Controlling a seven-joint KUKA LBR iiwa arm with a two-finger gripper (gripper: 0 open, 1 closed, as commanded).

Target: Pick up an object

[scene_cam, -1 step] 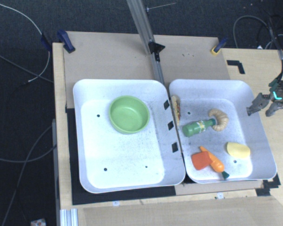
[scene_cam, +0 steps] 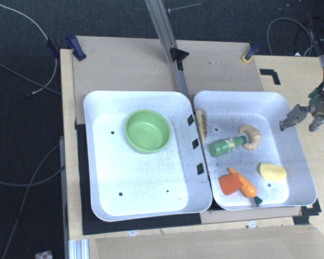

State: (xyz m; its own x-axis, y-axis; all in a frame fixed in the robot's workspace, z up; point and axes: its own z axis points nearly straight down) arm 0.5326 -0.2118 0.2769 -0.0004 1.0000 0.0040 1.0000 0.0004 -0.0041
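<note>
White shallow plastic bin on the left (scene_cam: 100, 144) holds one thing: a round light-green bowl (scene_cam: 147, 130), upright, in its upper middle, rest of that floor bare apart from fine speckles.

White shallow bin on the right (scene_cam: 291, 161) touches the left one along the centre seam. Contents:
- green plastic bottle with a pale cap (scene_cam: 225, 145), lying on its side, centre of the bin, cap end pointing right
- tan curved crescent-shaped piece (scene_cam: 251, 135), just right of the bottle, touching or nearly touching the cap end
- pale yellow lemon-like lump (scene_cam: 272, 172), lower right of the bin, apart from the rest
- orange-red blocky toy (scene_cam: 230, 183) at lower centre, with an orange carrot-shaped toy with a green tip (scene_cam: 249, 189) lying against it, tip toward the lower right
- narrow tan-brown strip (scene_cam: 202, 124) along the bin's left wall, by the seam

Grey two-finger gripper (scene_cam: 301, 124) sits at the right edge of the frame, over the right bin's upper-right rim. Fingers spread apart, pointing down-left and down, nothing between them, not touching any object. Nearest items are the crescent piece and the lemon lump, both well apart from it. All pick candidates lie on the bin floors.
</note>
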